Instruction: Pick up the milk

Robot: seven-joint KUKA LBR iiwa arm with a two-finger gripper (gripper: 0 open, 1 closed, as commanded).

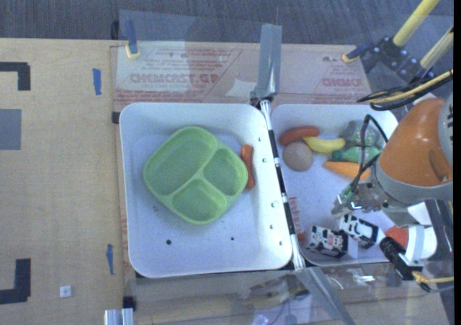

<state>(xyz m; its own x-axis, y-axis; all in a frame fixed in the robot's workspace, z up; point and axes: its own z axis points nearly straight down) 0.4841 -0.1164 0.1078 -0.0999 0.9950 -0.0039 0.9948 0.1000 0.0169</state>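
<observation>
- Milk first: a small black-and-white cow-patterned milk carton [328, 241] lies on its side at the near edge of the right-hand shallow white plastic bin [317, 194], close to the wall between the two bins.
- Just right of it sits a second black-and-white patterned item [359, 228], too small to identify, directly beneath the arm's wrist.
- The hand [354, 205] hangs over the right bin, above and to the right of the milk carton and apart from it; whether it is open or closed cannot be told, as the grey-and-orange arm [414, 154] covers much of it.
- A red-and-white object [410, 238] lies at the near right corner.
- In the left-hand white bin [144, 244] rests a light green three-compartment plastic plate [194, 174], with a small orange carrot-like piece [248, 165] touching its right rim.
- Farther back in the right bin: a brown round ball-like item [297, 156], an orange carrot [346, 168], a yellow banana [324, 145], a red sausage-shaped toy [299, 133] and some green pieces [360, 149].
- Beyond the bins, the tan wooden desk [57, 172] carries a clear sheet over cardboard [187, 71].
</observation>
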